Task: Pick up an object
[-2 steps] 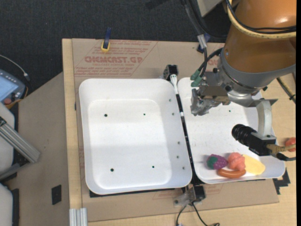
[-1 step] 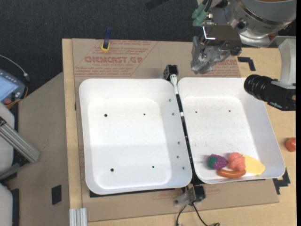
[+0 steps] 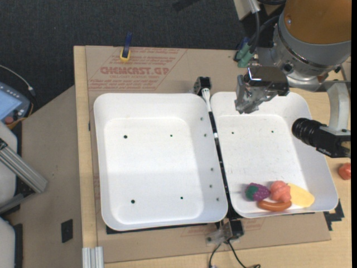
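Note:
Small toy foods lie clustered in the front part of the right bin [image 3: 262, 149]: a purple grape bunch [image 3: 257, 191], a pink-orange lumpy piece [image 3: 280, 190], a yellow wedge [image 3: 302, 196] and an orange-red sausage [image 3: 274, 205]. My gripper [image 3: 245, 106] hangs over the back left part of the same bin, well away from the cluster. I see nothing under its tips.
The left bin [image 3: 156, 161] sits beside the right one, parted by a black hinge strip [image 3: 216, 149]. A blue and yellow clip [image 3: 126, 50] lies on the cardboard at the back left. A small orange thing [image 3: 344, 172] rests on the bench outside the right bin.

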Controlling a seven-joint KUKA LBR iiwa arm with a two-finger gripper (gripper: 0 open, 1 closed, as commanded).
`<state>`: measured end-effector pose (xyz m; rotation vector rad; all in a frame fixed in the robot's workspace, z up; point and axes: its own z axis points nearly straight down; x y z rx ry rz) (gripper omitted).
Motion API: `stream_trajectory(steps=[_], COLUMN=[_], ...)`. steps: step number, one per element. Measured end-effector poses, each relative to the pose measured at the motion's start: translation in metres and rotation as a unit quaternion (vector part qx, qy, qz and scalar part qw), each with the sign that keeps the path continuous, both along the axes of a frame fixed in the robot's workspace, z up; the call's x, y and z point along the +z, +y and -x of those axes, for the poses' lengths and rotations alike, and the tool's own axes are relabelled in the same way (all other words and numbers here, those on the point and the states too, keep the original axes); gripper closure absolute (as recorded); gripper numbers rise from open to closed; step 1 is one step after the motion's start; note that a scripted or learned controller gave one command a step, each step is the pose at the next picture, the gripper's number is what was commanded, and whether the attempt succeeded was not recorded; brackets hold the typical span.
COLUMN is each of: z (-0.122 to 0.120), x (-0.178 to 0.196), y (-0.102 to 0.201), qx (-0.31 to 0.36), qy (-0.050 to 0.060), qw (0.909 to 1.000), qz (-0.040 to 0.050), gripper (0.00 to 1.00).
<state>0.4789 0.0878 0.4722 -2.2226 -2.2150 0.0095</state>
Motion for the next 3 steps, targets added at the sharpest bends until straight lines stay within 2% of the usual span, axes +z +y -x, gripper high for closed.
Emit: stream_trajectory(steps=[1, 2, 3], z=[0.000, 0.000, 0.000], x=[-0.134, -0.168, -0.250], y=[0.046, 0.050, 0.133], qx=[0.003, 0.001, 0.003], qy=[0.000, 0.000, -0.001], qw=[1.0000, 1.0000, 1.0000], qz=[-0.0006, -0.0003, -0.0013], gripper=[1.00, 1.00, 1.00])
